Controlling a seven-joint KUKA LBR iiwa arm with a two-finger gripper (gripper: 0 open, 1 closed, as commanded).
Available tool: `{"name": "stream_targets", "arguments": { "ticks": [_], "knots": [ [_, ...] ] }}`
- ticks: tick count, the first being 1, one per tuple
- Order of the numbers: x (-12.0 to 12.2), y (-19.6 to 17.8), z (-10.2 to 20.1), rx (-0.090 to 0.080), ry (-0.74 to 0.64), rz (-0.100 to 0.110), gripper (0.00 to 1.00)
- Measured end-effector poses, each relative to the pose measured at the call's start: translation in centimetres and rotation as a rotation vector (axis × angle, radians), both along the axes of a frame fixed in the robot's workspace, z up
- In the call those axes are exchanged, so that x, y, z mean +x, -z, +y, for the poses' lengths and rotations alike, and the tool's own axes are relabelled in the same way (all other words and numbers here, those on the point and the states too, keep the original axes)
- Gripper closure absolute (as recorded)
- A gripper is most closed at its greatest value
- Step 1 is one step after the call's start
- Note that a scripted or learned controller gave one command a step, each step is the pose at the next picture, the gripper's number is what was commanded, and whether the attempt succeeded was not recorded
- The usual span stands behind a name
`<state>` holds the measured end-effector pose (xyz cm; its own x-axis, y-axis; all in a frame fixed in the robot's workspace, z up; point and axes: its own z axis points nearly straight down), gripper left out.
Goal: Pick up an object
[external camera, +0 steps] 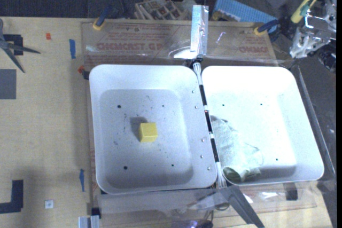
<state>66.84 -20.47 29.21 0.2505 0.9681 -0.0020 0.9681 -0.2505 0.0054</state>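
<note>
Camera view, from above at a slant. Two shallow white plastic bins sit side by side on the pale wooden worktop (43, 131), their inner rims touching along a seam that runs from 12 to 6 o'clock.

Left bin (107, 83): a small yellow cube-shaped block (148, 132) lies just below and left of the floor's centre, alone, well apart from every wall. A faint grey smudge sits just beside it at 10 o'clock. A few dark specks dot the floor.

Right bin (267, 80): a crumpled white cloth-like bundle (231, 142) lies against the seam wall at about 8 o'clock of this bin. Its lower end, rolled and greenish with a round opening (240, 172), rests in the corner at 7 o'clock, touching the front rim.

Behind the bins, at 12 o'clock, a clear plastic sheet with reddish lettering (133, 42) lies flat; a narrow silver metal strip (199, 29) stands upright above the seam.

At 2 o'clock of the frame, past the right bin's far corner, sits the white and metal tool (310, 40), off the worktop and well apart from both bins. Cannot tell how far open it is; nothing visible in its hold.

Blue tape marks (72, 48) dot the worktop at 9 o'clock.
</note>
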Motion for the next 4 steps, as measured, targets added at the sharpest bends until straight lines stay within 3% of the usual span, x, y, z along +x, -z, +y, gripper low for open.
{"name": "stream_targets", "arguments": {
  "ticks": [1, 2, 3, 4],
  "knots": [
    [-0.1, 2.3, -1.0, 0.003, -0.063, 0.006, 1.0],
    [0.0, -1.8, -0.9, -0.001, -0.291, -0.001, 1.0],
    [-3.3, -1.1, 2.2, 0.002, -0.302, 0.004, 1.0],
    [-0.9, 7.1, -1.9, 0.002, -0.47, 0.005, 1.0]
  ]
}}
